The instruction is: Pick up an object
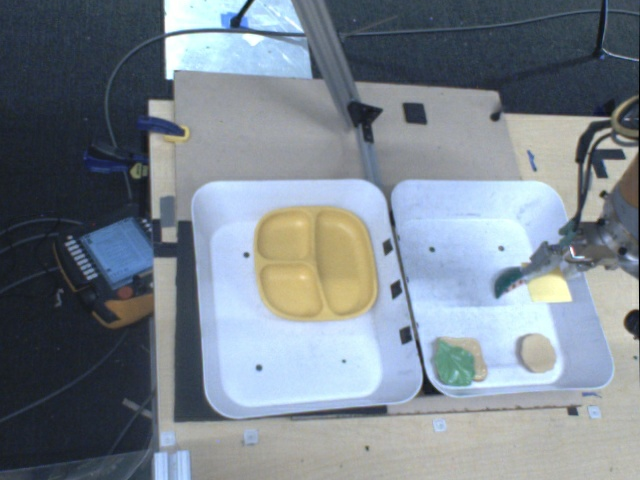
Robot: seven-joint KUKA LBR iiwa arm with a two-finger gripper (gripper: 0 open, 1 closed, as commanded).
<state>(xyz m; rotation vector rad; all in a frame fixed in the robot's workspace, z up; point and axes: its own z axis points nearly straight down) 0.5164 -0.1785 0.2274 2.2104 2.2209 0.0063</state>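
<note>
The right bin (pixel 470 233) holds three small objects. A flat pale yellow piece (pixel 552 289) lies near its right wall. A round tan piece (pixel 537 352) sits in the front right corner. A green leafy piece on a tan slab (pixel 458 360) lies at the front left of that bin. My gripper (pixel 513 281) reaches in from the right and hangs low over the bin floor, just left of the yellow piece and partly overlapping it. Nothing shows held in it.
The left bin (pixel 230 358) carries a yellow divided plate (pixel 315 263) in its upper middle. A grey pole (pixel 330 53) slants over the bench from the top. Cables, clamps and a handheld pendant (pixel 105 258) lie off the left side.
</note>
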